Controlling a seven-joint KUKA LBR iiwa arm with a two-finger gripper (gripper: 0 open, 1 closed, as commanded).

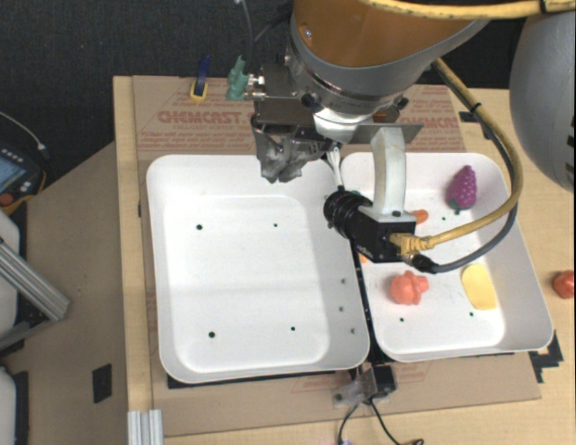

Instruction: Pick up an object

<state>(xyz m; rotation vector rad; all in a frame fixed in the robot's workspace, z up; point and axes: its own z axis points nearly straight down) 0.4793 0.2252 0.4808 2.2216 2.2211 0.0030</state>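
Arm: nearest the lens, the grey arm with its orange band [380, 17] covers the far middle of the bench; you will work beneath it.
Left bin: the shallow white plastic bin [176, 276] carries nothing you could grasp.
Gripper: the dark two-finger gripper [286, 160] hangs over the left bin's far right corner; you cannot tell how its fingers stand, and nothing shows between them.
Right bin: the second white bin [436, 336] holds your candidates.
Coral toy: the small lumpy coral-pink piece [409, 287], near the front edge, looks light and firm; pinch across its middle.
Yellow toy: the smooth yellow oval [480, 286], just right of it, may slip.
Grapes: the purple plastic grape cluster [463, 186], far right corner, offers bumpy purchase.
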